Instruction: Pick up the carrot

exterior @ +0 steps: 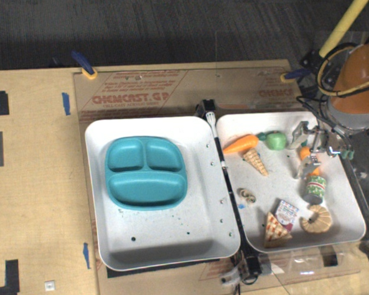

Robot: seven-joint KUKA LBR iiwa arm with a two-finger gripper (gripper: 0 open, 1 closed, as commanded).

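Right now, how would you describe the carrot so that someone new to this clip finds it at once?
Look in the right-hand white bin, in its far left corner beside the divider between the two bins. The carrot lies there on its side, a plain orange taper, with a green ball at its right end and a tan ridged cone just below it.

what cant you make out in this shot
- Gripper, camera view: metal parts blur together over the right bin, so open or shut is unclear.
- Small orange item beside it: partly covered by the gripper, identity unclear.
- Carrot: leafy end merges with a green object.
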